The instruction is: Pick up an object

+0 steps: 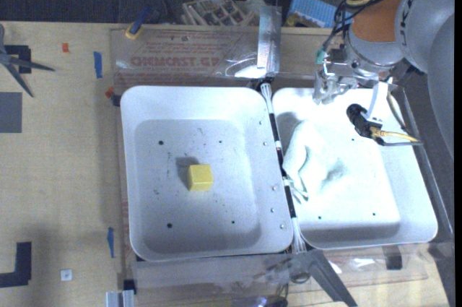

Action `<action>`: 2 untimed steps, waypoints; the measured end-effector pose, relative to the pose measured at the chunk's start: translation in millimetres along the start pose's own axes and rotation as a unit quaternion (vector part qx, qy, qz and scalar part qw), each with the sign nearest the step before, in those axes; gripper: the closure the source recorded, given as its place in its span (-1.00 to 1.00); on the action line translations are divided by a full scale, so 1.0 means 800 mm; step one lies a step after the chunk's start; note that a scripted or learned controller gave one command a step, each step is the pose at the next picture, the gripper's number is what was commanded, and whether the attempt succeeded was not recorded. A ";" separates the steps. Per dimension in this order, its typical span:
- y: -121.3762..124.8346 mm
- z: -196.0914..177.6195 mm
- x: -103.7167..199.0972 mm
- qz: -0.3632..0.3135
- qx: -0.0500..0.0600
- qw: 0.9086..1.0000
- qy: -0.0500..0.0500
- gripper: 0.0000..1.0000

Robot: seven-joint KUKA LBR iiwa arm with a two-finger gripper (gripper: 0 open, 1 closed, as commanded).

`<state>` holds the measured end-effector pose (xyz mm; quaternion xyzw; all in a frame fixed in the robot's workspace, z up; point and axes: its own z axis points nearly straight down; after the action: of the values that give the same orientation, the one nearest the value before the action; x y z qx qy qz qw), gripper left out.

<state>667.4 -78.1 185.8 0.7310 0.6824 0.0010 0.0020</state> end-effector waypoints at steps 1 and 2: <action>0.004 0.113 -0.068 0.134 0.001 0.991 0.000 1.00; 0.001 -0.026 -0.014 0.335 0.002 0.942 0.000 1.00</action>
<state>667.2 -89.1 206.9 0.9174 0.3979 0.0001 0.0005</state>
